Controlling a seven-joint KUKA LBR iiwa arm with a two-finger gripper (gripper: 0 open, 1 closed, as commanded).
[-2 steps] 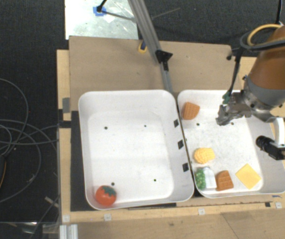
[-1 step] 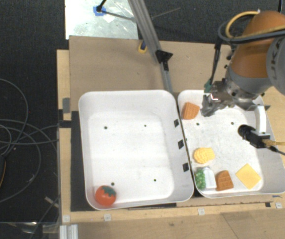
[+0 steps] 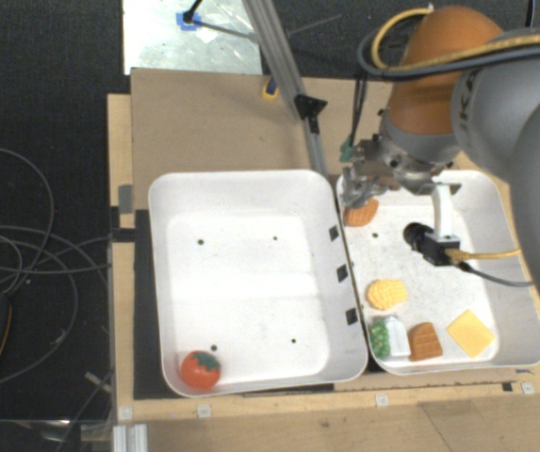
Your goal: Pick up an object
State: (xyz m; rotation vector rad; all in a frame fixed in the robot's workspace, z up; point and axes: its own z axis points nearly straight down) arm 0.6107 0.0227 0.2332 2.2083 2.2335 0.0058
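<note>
My gripper (image 3: 358,192) hangs over the far left corner of the right bin (image 3: 519,347), close to the wall shared by the two bins. An orange, bun-like piece (image 3: 361,214) shows directly under it, touching or nearly touching its tip; whether it is gripped is hidden. In the same bin lie a yellow ridged piece (image 3: 386,295), a green and white item (image 3: 387,335), a brown waffle-like block (image 3: 425,341) and a yellow cheese wedge (image 3: 470,332). A red tomato (image 3: 200,369) sits in the near left corner of the left bin (image 3: 241,188).
The grey arm with its orange band (image 3: 439,55) covers the right bin's far right part. A black fitting with a yellow cable (image 3: 430,241) juts from the wrist over the bin's middle. A slanted metal pole (image 3: 284,59) crosses behind the bins.
</note>
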